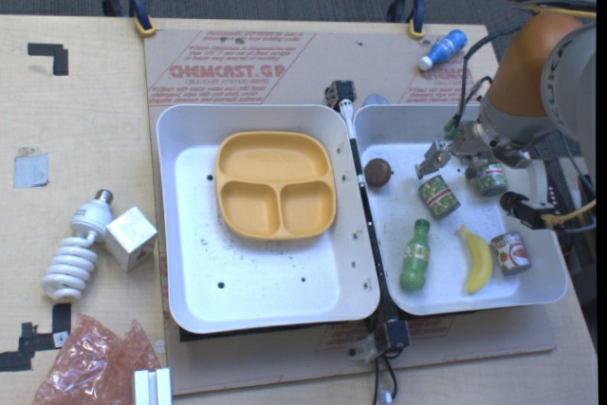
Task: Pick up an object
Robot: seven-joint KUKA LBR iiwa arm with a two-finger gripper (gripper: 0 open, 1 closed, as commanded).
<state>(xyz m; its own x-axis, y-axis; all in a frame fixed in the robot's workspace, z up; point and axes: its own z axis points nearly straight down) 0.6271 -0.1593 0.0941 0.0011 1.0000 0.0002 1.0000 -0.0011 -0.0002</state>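
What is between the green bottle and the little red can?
The banana lies between the green bottle and the red can, seen from the overhead camera.

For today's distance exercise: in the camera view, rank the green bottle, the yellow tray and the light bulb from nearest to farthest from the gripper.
1. Green bottle, in the right bin, below the gripper.
2. Yellow tray, in the left bin.
3. Light bulb, on the bench far left.

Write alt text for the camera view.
The grey arm's end effector hangs over the right bin, near a small green can, a green bottle, a banana and a brown ball. The left bin holds a yellow divided tray.
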